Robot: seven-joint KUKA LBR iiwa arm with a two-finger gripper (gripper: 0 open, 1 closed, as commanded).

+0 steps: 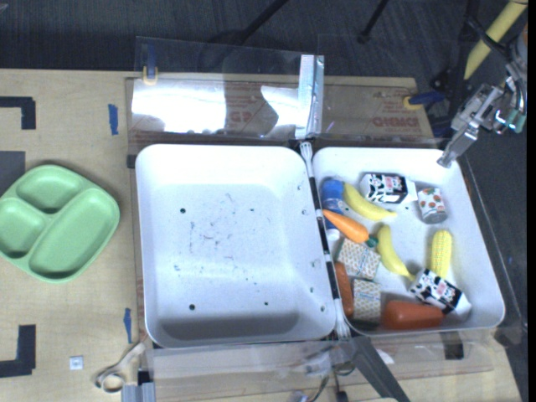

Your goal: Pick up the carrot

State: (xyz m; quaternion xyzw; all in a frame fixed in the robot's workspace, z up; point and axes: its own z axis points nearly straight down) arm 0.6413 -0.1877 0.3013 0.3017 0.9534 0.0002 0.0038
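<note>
Carrot [346, 224] lies partly tucked beneath a banana [367, 202].

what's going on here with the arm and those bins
A robot arm is set to pick up the carrot, which lies in the right bin near its left wall among bananas, corn and small cartons. The tool hangs over the bin's upper right corner, well away from the carrot, with nothing in it. The left bin sits alongside.

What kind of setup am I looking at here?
Probably a robot lab bench for pick tests: two white bins on a wooden bench, toy food like the carrot, and tripod legs behind.
</note>
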